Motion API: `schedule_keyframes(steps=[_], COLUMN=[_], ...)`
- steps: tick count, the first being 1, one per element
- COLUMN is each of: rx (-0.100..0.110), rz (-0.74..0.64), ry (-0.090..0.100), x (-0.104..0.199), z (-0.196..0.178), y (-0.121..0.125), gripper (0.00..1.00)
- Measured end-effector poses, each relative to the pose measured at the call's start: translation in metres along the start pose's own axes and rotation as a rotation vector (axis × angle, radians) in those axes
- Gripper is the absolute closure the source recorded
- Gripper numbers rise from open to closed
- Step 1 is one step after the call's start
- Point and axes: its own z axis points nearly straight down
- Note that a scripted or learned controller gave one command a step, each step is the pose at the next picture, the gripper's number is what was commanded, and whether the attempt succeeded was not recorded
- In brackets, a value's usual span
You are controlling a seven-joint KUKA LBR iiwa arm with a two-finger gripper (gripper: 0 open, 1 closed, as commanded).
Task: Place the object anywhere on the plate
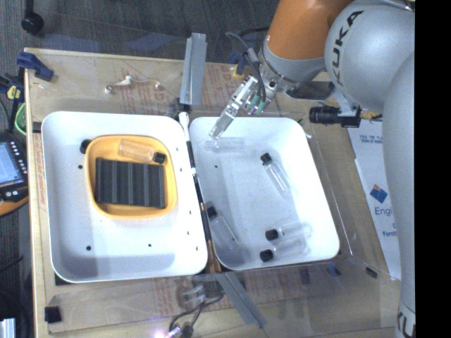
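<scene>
lying in the far left corner of the right bin (pixel 320 189), a clear vial (pixel 224 145) sits on the white floor just under the tip of the jaws (pixel 220 128). the jaws reach down at a slant from the far right, their tip at or just above the vial; whether they are wide or narrow cannot be told, and no vial can be seen between them. the grey arm (pixel 366 41) with its orange band (pixel 303 13) hangs over the far right of the worktop (pixel 91 76).

other clear vials with black caps share this bin: one (pixel 275 171) lies slantwise near the middle, one (pixel 220 225) lies along the left wall, and two (pixel 289 236) lie together in the near right corner. none of them touches the vial under the jaws.

the plate (pixel 131 176), yellow-rimmed with a dark ribbed middle, sits in the left bin (pixel 63 210), well apart from the jaws. a clear vial (pixel 139 150) with a black cap already rests on its far rim. between the jaws and the plate stand the two touching bin walls.

on the worktop beyond the bins a grey metal bar (pixel 193 69) lies pointing away, and a small clear bit (pixel 134 84) lies to its left. papers (pixel 377 189) lie at the right, a handheld screen (pixel 10 167) at the left edge.
</scene>
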Motion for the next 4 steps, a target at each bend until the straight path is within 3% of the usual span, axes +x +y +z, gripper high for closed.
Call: schedule_keyframes(steps=[1,2,3,4], rx=[-0.001,0.001,-0.001,0.000], rz=[-0.002,-0.174,-0.370,-0.593], ry=[-0.001,0.004,0.000,0.004], x=[0.000,0.031,0.040,0.048], z=[-0.011,0.083,0.015,0.082], y=[0.001,0.026,0.047,0.059], gripper=[1.00,1.00,1.00,1.00])
